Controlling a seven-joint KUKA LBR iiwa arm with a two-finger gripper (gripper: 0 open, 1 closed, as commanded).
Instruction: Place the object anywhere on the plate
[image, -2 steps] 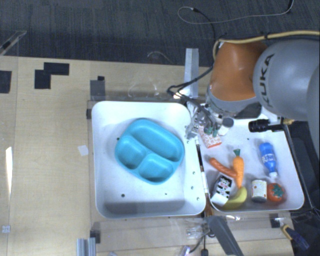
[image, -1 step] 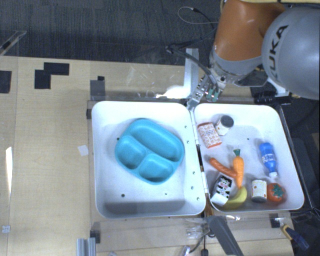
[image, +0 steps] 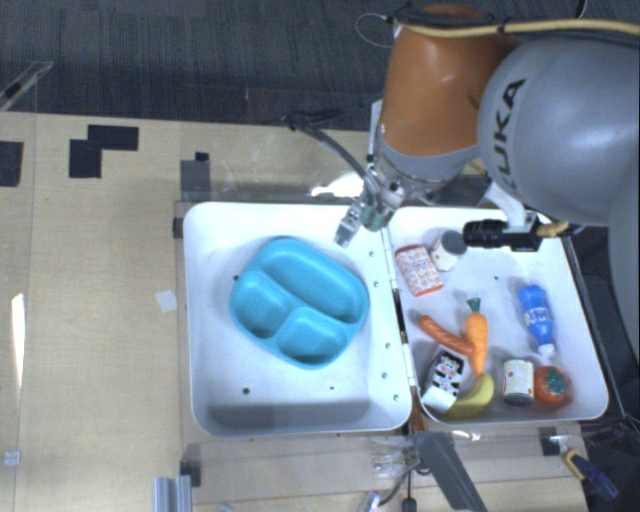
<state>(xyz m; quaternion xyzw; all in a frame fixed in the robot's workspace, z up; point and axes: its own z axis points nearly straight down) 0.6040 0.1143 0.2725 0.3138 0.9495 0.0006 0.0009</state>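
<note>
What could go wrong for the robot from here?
The gripper hangs over the wall between the bins, so a descent might hit it. The carrots, banana and other items crowd together in the right bin, so a grab may slip. The blue plate has raised dividers; something dropped there could roll.

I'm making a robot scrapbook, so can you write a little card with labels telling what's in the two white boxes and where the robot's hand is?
left bin: holds a blue plate with three sections, nothing on it
right bin: carrots, banana, blue bottle, tomato, small can, red-and-white packet
gripper: above the far edge where the bins meet, beyond the plate
task: not done yet
</note>
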